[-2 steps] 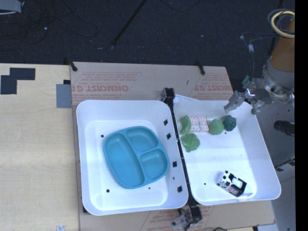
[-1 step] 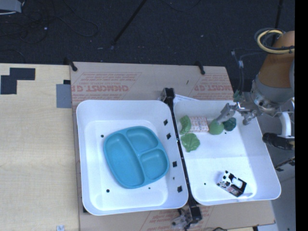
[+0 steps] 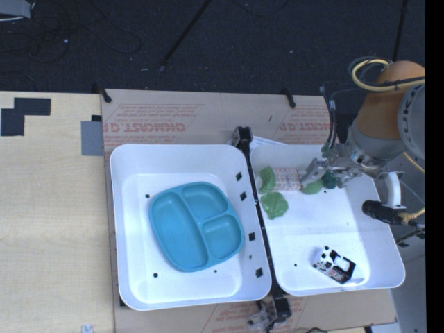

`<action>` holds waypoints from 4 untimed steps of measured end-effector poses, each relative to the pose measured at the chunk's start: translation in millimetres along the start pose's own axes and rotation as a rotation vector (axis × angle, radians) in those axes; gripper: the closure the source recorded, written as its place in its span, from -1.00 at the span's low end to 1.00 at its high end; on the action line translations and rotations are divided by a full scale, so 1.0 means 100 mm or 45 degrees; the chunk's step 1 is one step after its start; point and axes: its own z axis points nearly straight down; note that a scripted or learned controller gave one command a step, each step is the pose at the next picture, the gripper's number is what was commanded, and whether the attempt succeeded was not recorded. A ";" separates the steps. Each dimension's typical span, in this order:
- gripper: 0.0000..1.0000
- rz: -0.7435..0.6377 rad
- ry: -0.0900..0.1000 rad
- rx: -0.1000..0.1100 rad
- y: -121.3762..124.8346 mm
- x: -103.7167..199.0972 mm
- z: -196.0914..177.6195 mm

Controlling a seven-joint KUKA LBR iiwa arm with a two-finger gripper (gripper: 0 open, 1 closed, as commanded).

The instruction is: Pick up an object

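My gripper [image 3: 320,177] hangs low over the far part of the right bin [image 3: 378,272], reaching in from the right. A small green piece [image 3: 311,186] shows right at its tip, with a teal bit [image 3: 328,182] beside it; whether the green piece is held I cannot tell. Two leafy green pieces [image 3: 272,194] lie against the bin's left wall. A pale pink patterned item [image 3: 286,179] rests between them and the gripper. A black and white object [image 3: 334,264] lies near the bin's front right corner.
The left bin [image 3: 128,186] holds a blue divided plate [image 3: 195,224]. A black divider rail [image 3: 253,214] runs between the two bins. Cardboard [image 3: 173,116] lies under both, on a pale wooden bench.
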 end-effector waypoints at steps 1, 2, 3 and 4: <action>-1.00 0.002 0.000 0.000 0.00 0.01 0.64; 1.00 0.004 -0.002 -0.005 0.01 0.00 0.50; 1.00 0.005 -0.004 -0.012 0.03 -0.02 0.07; 1.00 0.002 -0.003 -0.013 0.00 0.05 -0.40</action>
